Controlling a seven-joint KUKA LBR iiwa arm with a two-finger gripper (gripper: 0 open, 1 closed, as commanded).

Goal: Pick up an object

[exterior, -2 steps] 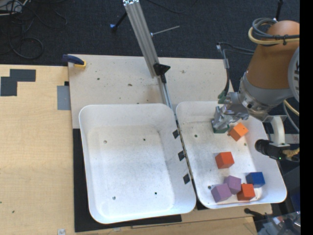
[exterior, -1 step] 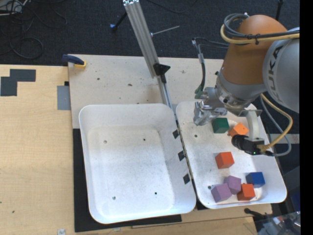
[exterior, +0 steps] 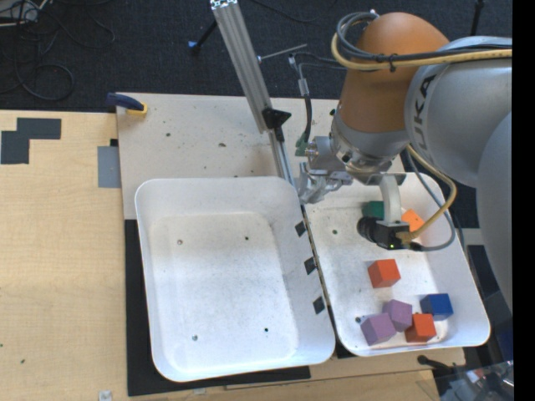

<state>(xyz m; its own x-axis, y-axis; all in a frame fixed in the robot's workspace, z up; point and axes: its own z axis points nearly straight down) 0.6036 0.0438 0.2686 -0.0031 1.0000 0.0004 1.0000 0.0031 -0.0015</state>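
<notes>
The right bin (exterior: 347, 253) holds several small blocks. A red cube (exterior: 384, 272) lies near its middle. Two purple blocks (exterior: 389, 321), a blue cube (exterior: 436, 305) and an orange-red block (exterior: 421, 327) cluster at the near right corner. A green block (exterior: 374, 210) and an orange block (exterior: 411, 220) sit at the far side, partly hidden behind the arm's cable. My gripper (exterior: 312, 187) hangs over the far left corner of the right bin, close to the rim shared by both bins. Nothing shows in its grasp.
The left bin (exterior: 167, 224) lies beside the right one. A slanted aluminium bar (exterior: 247, 65) rises from behind the bins, close to the gripper. A black cable loop (exterior: 386, 234) dangles from the wrist over the far blocks. The arm's bulk covers the upper right.
</notes>
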